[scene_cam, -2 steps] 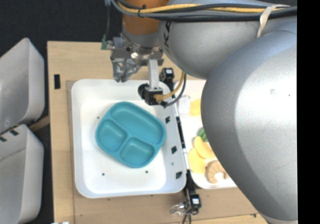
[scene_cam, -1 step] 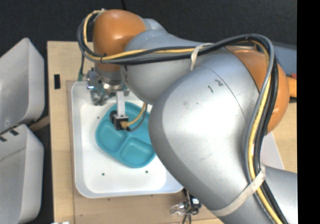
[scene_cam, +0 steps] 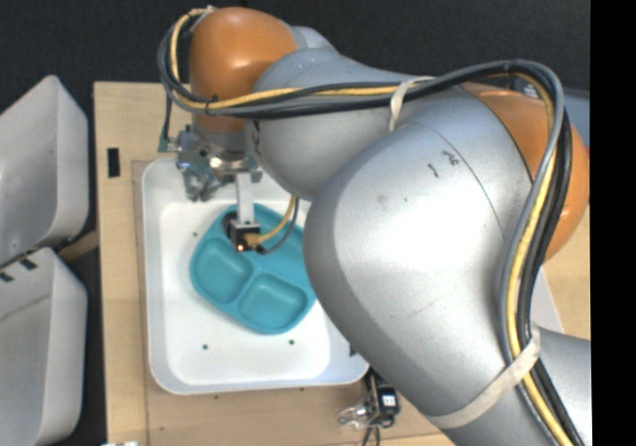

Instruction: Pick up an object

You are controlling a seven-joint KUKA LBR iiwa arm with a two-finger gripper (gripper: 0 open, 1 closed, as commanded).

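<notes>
near: white bin (scene_cam: pixel 169 360) | middle: blue dish (scene_cam: pixel 260 300) lies flat in it | far: claw (scene_cam: pixel 206 179) hangs by the dish's far edge; you cannot tell if it is spread | tip: go for the thin rim, slowly

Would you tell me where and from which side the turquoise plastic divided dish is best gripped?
The turquoise plastic divided dish lies flat in the white bin and looks too wide to span, so probably pinch its raised rim at the view's left from above, one finger inside a compartment, one outside.
</notes>
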